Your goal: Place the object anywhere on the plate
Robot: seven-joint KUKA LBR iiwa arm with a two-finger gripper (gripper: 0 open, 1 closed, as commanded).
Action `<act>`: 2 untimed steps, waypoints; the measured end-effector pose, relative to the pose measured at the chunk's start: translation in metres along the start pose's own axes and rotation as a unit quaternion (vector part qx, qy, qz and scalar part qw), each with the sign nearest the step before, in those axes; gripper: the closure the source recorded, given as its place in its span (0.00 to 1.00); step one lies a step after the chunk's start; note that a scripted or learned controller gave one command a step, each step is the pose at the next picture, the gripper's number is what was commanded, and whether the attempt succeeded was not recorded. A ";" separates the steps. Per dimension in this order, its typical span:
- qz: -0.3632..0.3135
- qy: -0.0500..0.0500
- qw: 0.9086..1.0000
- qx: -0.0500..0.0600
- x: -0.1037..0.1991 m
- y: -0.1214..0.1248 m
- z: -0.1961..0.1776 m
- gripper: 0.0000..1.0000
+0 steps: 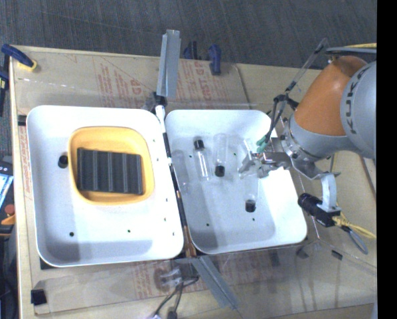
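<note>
Progress so far, going by what you can see: nothing is on the plate yet. The yellow plate sits in the left bin, w/ a dark ribbed insert lying across its middle and no loose object on it.

Objects are all over in the right bin. You've got a clear vial w/ a black cap near the bin's upper left, another clear vial just beside it w/ its black cap pointing down, and a third small vial w/ a dark cap further toward the near side. All three lie on the bin floor, apart from each other.

Gripper hangs low over the right bin's upper right area, near the vials. Its tip is a tangle of clear and metal parts, so you can't tell whether it has hold of anything. Which vial it's after, can't say either.

So by my read: pick not confirmed, carry across to the left bin not done, drop on the plate not done. Basically the whole job is left.
</note>
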State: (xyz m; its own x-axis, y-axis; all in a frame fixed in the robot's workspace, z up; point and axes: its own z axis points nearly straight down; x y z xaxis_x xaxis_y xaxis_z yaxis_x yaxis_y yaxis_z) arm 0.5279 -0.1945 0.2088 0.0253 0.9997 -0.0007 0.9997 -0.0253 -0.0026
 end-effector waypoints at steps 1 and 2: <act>-0.019 0.001 1.000 0.000 0.068 0.025 -0.033 1.00; -0.096 0.000 0.995 0.000 0.124 0.081 -0.012 1.00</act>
State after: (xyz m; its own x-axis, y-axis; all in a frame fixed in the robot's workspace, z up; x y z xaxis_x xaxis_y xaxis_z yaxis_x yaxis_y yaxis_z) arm 0.6115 -0.0723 0.2210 -0.1653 0.9862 0.0007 0.9862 0.1653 -0.0027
